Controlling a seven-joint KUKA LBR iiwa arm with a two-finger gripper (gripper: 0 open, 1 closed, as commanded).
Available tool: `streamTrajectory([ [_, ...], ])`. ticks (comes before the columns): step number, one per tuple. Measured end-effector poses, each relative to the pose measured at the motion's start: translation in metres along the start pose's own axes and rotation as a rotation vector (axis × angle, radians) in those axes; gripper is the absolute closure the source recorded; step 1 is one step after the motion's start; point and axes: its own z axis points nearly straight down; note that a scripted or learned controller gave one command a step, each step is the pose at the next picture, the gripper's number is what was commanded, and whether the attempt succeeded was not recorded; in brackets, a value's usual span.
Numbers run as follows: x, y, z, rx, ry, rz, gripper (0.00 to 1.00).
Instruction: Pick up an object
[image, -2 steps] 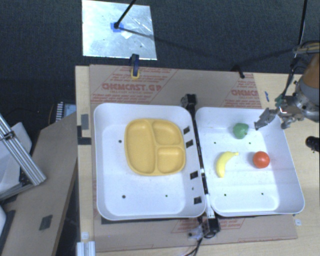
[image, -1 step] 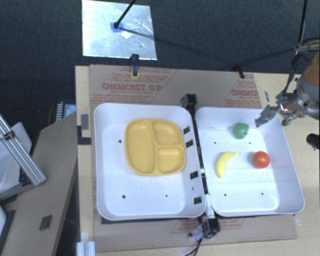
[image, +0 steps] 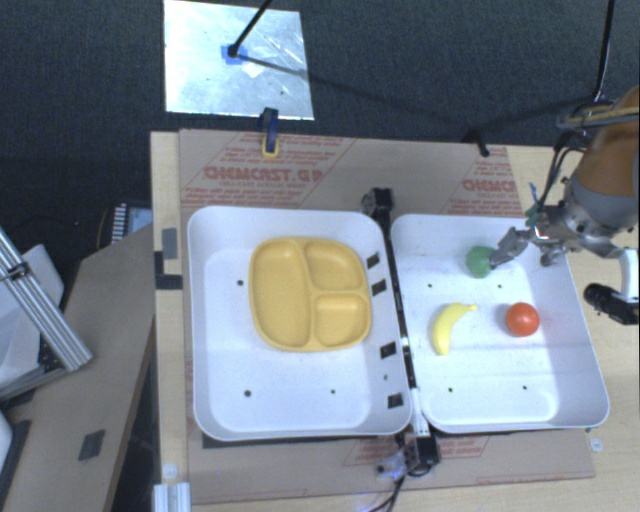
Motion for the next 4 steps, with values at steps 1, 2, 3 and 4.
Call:
streamTrajectory([
  [1,0.003,-0.004,0.062,0.0,0.0,0.004,0.0],
  [2,0.003,-0.003,0.078,-0.003,-0.001,0.003,0.0],
  [3,0.003,-0.002,0.067,-0.006,-0.002,0.001,1.0],
  [4,-0.004,-0.002,0.004,-0.008,-0.003,0.006,1.0],
])
